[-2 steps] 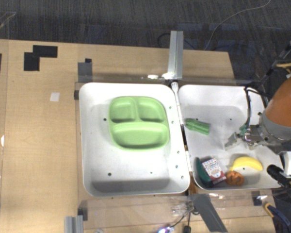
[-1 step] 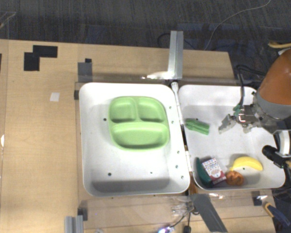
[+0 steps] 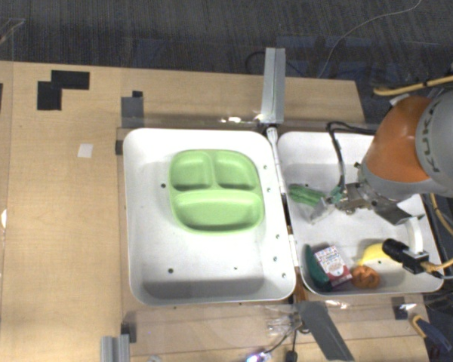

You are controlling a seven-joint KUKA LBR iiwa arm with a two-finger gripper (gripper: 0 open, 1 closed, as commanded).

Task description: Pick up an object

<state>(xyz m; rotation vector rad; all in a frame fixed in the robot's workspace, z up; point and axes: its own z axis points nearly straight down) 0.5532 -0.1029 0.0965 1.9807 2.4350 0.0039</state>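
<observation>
Hand (image 3: 337, 200) low in right bin (image 3: 317, 145) — beside green object (image 3: 305, 195), touching unclear

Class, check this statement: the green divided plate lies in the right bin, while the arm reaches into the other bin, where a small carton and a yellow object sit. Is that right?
Not quite. The camera view shows the green divided plate in the left bin, not the right. The rest stands: the arm reaches into the other bin, where a small carton and a yellow object sit.

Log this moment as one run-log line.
arm: over right bin | gripper: beside green item | grasp: none seen | left bin: green tray
</observation>
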